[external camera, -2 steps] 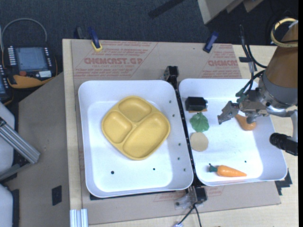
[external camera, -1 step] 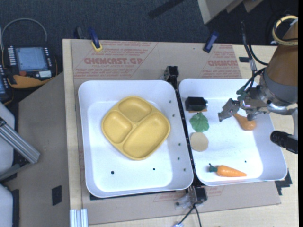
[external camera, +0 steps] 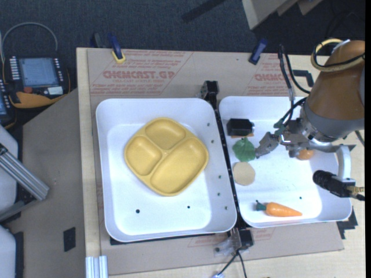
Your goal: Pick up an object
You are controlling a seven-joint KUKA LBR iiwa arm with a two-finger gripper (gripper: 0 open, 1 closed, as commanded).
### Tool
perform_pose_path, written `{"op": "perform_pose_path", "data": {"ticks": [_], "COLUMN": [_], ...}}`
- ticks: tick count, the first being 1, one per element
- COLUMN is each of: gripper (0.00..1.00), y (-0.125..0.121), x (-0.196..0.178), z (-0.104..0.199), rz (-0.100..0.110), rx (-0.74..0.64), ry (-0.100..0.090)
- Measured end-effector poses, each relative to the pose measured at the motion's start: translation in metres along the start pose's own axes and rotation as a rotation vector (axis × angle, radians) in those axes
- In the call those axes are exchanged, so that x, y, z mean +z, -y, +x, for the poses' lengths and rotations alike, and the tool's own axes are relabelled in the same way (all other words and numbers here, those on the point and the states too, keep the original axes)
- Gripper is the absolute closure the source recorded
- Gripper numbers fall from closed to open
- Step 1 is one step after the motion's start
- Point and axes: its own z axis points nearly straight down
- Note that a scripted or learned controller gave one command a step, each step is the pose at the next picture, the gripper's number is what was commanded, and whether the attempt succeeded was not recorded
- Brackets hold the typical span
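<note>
The right bin point(external camera: 301, 185) holds a black block point(external camera: 239, 126), a green leafy piece point(external camera: 244, 149), a beige round piece point(external camera: 244, 174) and an orange carrot point(external camera: 281, 209) near the front wall. My gripper point(external camera: 267, 144) hangs low over the right bin, just right of the green piece and pointing toward it. A small orange thing point(external camera: 305, 153) peeks out from under the wrist. Nothing is seen held.
A yellow divided plate point(external camera: 166, 155) lies in the middle of the left bin point(external camera: 110, 172). The grey and orange arm point(external camera: 336, 97) covers the right bin's far right part. A black clip point(external camera: 210, 89) sits at the back between the bins.
</note>
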Motion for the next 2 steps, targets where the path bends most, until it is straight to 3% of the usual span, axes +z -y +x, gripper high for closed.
{"op": "perform_pose_path", "data": {"ticks": [2], "gripper": [0.0], "y": [0.007], "x": [0.111], "z": [-0.009], "rz": [-0.008], "rx": [0.002], "ry": [-0.003]}}
